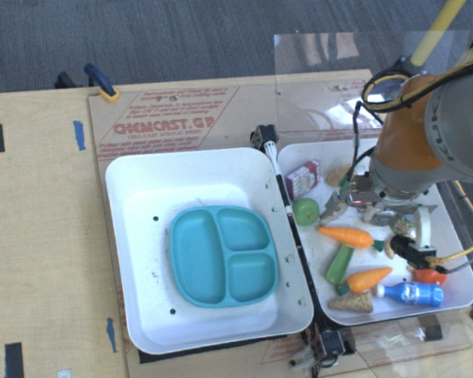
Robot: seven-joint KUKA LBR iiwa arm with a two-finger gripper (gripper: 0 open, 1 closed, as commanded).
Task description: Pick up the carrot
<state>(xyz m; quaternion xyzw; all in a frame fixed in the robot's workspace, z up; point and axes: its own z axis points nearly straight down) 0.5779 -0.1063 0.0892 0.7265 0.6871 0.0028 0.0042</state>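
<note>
Carrot [348,236] lies in the right bin [463,288], long axis nearly level, narrow tip toward the teal divided plate [222,255]. Gripper [378,213] hangs just beside its thick end; finger state cannot be told. Cardboard under both bins reads "CHEMCAST". Grey carpet lies beyond.

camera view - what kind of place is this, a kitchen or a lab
Most likely a robot lab, not a kitchen: a grey arm works over two white bins on a bench, the food looks like toys, such as the carrot, and carpet lies beyond.
</note>
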